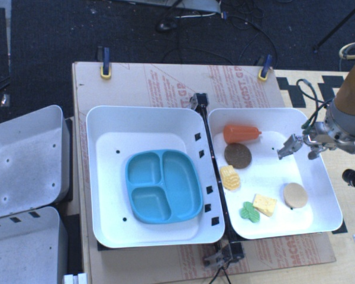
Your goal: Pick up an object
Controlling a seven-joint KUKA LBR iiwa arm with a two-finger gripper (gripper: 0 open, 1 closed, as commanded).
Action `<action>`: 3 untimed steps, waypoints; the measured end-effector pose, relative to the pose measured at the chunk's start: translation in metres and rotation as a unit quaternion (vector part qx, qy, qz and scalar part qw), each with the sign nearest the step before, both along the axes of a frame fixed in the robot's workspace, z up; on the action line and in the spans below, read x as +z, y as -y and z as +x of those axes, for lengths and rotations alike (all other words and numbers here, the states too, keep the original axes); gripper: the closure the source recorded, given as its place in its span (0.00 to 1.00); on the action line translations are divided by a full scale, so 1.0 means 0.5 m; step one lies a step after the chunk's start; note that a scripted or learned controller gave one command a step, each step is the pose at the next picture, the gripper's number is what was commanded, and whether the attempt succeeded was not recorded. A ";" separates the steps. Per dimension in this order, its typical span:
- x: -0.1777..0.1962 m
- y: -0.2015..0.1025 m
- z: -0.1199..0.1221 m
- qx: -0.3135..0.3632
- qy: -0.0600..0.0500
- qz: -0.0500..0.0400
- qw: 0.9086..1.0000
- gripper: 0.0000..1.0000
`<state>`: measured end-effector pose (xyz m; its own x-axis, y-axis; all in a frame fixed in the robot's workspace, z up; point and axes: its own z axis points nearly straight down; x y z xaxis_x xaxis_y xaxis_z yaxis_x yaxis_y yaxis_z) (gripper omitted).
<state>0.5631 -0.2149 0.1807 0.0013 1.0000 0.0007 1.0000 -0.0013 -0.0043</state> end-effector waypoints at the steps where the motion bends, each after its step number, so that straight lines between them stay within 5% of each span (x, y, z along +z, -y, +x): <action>1: -0.120 -0.017 0.005 0.001 0.000 0.000 1.000 0.00; 2: -0.180 -0.019 0.004 0.000 0.001 0.000 1.000 0.00; 3: -0.156 -0.019 0.007 0.001 0.003 -0.001 1.000 1.00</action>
